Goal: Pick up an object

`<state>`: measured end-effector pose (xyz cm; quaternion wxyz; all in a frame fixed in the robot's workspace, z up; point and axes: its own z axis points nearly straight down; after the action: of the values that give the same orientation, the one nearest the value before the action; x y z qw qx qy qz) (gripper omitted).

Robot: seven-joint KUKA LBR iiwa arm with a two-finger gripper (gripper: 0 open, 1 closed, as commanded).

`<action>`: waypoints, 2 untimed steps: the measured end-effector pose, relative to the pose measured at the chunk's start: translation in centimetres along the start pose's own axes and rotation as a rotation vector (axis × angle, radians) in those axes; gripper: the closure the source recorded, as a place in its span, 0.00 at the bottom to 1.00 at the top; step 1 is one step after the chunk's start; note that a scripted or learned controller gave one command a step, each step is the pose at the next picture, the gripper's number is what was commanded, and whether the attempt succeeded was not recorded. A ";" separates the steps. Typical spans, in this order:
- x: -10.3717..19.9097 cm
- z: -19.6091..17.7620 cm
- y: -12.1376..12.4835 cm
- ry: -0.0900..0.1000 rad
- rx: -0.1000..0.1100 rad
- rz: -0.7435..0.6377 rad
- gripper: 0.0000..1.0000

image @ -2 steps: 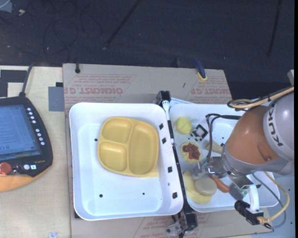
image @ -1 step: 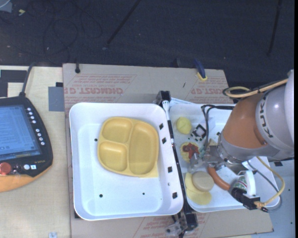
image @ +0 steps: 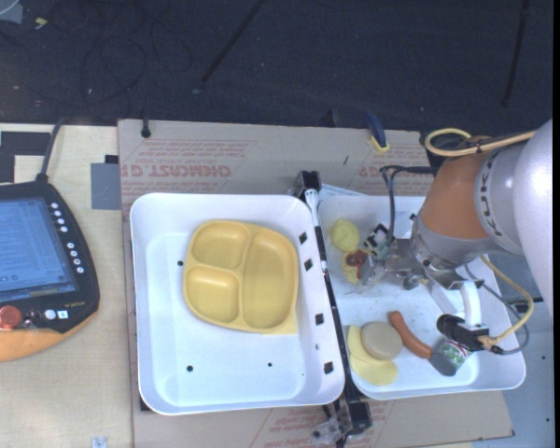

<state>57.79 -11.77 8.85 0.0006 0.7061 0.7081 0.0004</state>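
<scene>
Yellow and three-part, a plate (image: 242, 274) lies in the left bin (image: 159, 362). The arm (image: 485, 203) reaches into the right bin (image: 504, 376), its pincer (image: 371, 258) low over the back left corner, just beside a yellow ball (image: 344, 234) and a small red piece (image: 354, 259); whether it is wide or narrow I cannot tell. Nearer the front lie a grey disc (image: 381, 340) on a yellow slab (image: 373, 367), an orange sausage (image: 409, 334) and a dark lump (image: 448, 355). A tablet (image: 28, 259) rests on the worktop (image: 103, 399) at left
</scene>
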 end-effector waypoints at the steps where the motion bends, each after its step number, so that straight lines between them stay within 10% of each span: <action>1: 1.3 0.1 6.6 0.001 0.013 0.003 0.00; 2: 1.3 -0.8 6.4 0.002 0.012 0.001 1.00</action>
<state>64.22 -10.43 9.69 -0.0042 0.7063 0.7079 -0.0032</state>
